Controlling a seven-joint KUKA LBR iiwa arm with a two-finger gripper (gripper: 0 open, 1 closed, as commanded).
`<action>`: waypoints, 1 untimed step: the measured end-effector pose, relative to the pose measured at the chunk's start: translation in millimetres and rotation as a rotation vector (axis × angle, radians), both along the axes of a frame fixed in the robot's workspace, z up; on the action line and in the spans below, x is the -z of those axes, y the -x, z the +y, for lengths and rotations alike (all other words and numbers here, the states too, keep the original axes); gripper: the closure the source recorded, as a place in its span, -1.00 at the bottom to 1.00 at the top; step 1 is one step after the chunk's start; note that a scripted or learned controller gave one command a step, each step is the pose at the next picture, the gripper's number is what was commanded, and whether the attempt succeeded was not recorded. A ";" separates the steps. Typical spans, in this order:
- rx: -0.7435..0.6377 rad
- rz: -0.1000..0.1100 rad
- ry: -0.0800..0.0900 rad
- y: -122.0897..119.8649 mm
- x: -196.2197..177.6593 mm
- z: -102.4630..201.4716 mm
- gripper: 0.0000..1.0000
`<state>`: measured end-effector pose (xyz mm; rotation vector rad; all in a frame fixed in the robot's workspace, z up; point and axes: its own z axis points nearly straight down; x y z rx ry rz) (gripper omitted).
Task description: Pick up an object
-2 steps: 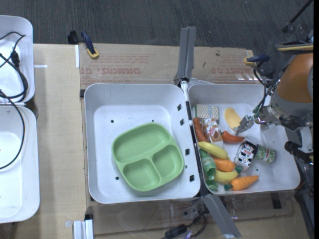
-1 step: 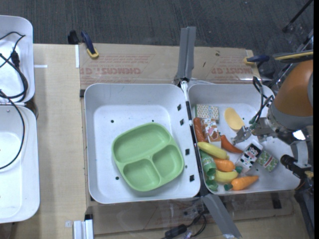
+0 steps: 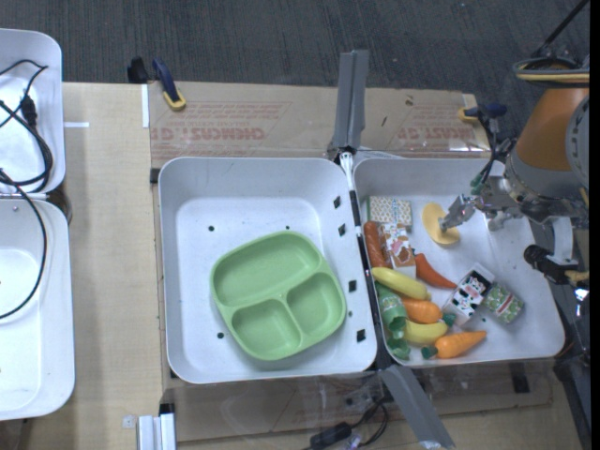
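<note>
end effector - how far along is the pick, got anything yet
Done: the arm has reached into the right bin, and the end effector sits right at the yellow piece. In hand: nothing visibly lifted; the grip can't be judged. Left: grasp and raise an object; the toy food pile lies untouched.

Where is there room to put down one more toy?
Bare floor shows in the left bin, around the green tray, mostly above it. The right bin is crowded along its left wall and bottom with toy food; a bare patch lies under the pincer.
</note>
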<state>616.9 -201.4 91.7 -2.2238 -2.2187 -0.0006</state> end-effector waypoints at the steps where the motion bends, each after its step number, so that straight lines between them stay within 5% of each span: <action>1: -0.106 0.000 0.001 54.4 -0.1 17.0 -1.00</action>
